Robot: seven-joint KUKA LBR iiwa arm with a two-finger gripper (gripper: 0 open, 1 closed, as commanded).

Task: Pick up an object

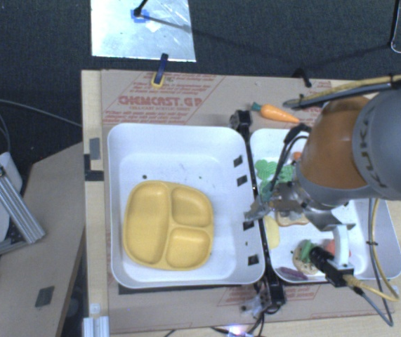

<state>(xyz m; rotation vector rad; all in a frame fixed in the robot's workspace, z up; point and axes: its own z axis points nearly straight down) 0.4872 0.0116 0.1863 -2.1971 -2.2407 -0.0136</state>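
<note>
I count two white bins on the bench (95,104), side by side. The left bin (179,142) carries one thing, a yellow tray (166,225) with three compartments, lying flat toward its near left side. The right bin (390,248) is largely covered by the arm (369,146), which comes in from the right and hangs over its middle. Around the arm I can pick out a few small objects: one green leafy piece (265,168) near the far left of that bin, one pale yellow flat piece (273,234) against its left wall, one red and white object (341,247) toward the near side, and one dark purple piece (291,274) by the near rim; there may be more beneath the arm, though I cannot say from here. One orange carrot (279,114) lies outside the bins, on the bench just beyond the far edge of the right bin. The tool (279,206) sits low over the left part of the right bin, just beside the divide between the bins, but I cannot tell how it is set or whether it has anything.
</note>
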